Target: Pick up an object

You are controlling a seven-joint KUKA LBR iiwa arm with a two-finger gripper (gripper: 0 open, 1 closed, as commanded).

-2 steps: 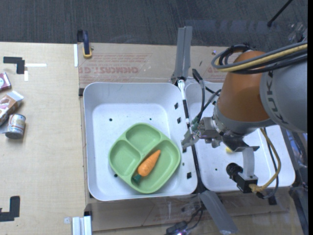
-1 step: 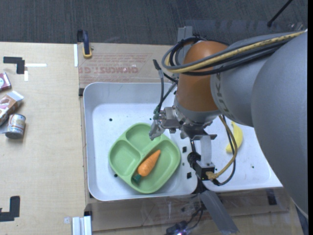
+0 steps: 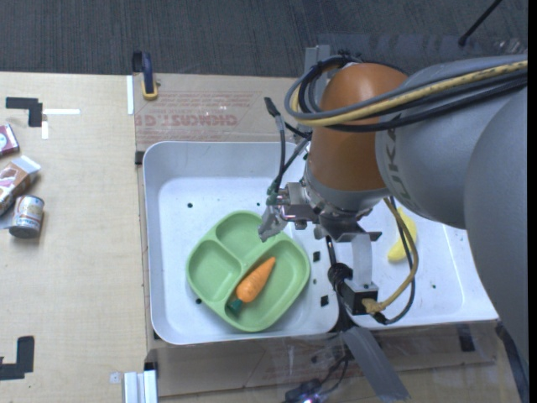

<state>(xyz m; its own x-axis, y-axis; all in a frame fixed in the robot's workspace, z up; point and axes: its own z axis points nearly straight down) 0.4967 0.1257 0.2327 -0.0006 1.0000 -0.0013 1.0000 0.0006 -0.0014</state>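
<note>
Wooden bench carries a white bin; inside it a green divided plate holds a toy carrot. Pick not done yet: carrot lies flat in the plate's compartment, nothing lifted. Gripper sits over the plate's far rim, carrot just below and in front of the jaws, apart from them. Jaw opening can't tell, wrist blocks it; nothing seen held. Yellow object lies behind the arm, on the jaws' far side.

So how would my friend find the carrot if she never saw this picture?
Look in the white bin under the big grey arm. A green divided plate lies in it, and the carrot rests in the plate's largest section. It is the only orange thing on the plate, with a green stub end.
</note>
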